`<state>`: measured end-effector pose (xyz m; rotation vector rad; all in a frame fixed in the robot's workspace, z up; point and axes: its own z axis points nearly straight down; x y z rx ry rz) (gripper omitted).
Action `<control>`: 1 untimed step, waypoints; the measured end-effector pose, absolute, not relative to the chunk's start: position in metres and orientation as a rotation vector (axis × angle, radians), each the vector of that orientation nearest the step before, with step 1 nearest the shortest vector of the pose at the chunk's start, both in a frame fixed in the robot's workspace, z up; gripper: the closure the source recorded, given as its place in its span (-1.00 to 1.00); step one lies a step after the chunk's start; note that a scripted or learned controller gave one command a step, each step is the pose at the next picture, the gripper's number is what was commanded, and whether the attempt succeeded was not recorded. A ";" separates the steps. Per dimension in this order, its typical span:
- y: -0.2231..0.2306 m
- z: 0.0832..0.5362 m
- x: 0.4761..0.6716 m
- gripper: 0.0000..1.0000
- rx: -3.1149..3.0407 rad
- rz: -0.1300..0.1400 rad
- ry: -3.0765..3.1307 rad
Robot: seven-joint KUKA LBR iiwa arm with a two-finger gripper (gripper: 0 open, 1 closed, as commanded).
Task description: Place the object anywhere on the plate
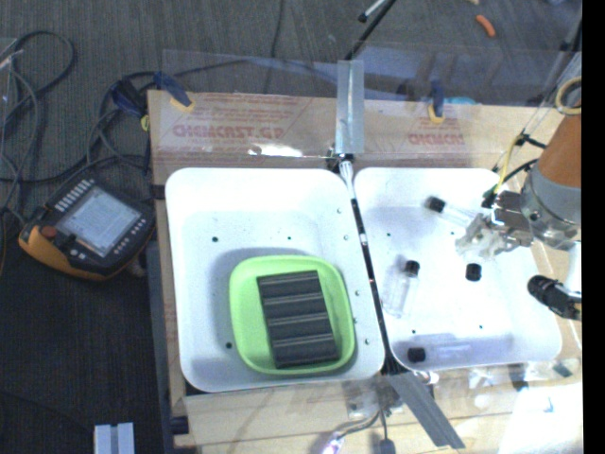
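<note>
Gripper (484,237) over right bin (492,334), fingers cannot tell. Picking step. Next: grab small vial (408,270), carry to green plate (244,287).

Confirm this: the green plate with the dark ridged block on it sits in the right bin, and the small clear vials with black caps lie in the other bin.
Wrong on the bin. The camera view shows the green plate, with the dark ridged block on it, in the left bin. The clear vials with black caps lie in the right bin, where the arm's gripper is.
</note>
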<state>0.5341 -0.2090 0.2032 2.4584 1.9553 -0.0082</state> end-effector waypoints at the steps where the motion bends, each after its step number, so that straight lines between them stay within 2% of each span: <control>1: -0.209 0.203 0.534 -1.00 2.458 -0.008 1.955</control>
